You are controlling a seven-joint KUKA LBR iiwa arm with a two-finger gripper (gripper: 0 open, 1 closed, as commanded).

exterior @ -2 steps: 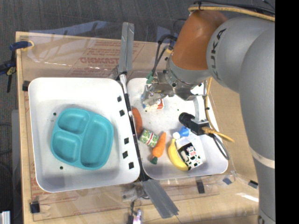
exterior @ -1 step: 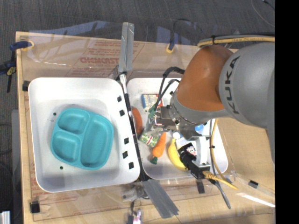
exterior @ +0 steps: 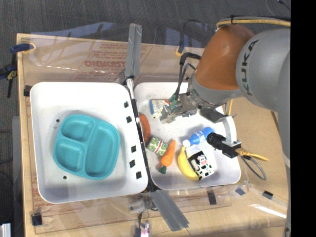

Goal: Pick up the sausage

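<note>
1. The grey arm (exterior: 256,63) reaches in from the right over the right bin (exterior: 232,174); the letters "KUKA" read vertically on its grey shell, beside the orange band (exterior: 219,58).
2. The gripper (exterior: 170,113) hangs over the upper middle of the right bin, above the bin floor and just beside a small carton (exterior: 157,105) with a blue-and-white printed face whose writing is too small to read.
3. Whether the gripper is spread or pressed together cannot be told at this slant; nothing is seen pinched in it.
4. The sausage (exterior: 145,126), reddish-brown, lies along the left wall of the right bin, lengthwise and close to the divider, a little down and left of the gripper and apart from it.
5. Just below the sausage sits a small green-and-white box (exterior: 157,146) with an unreadable label, touching a toy carrot (exterior: 168,155) that points its green end downward.
6. To the right lie a yellow banana (exterior: 185,167), a white carton with black cow patches (exterior: 202,164) and a white bottle with a blue cap (exterior: 198,136), close together.
7. The left bin (exterior: 44,102) holds a teal sectioned plate (exterior: 86,146).
8. The clear sheet on the bench (exterior: 64,48) behind the bins bears faint red printing that seems to read "CHEMCAST".
</note>
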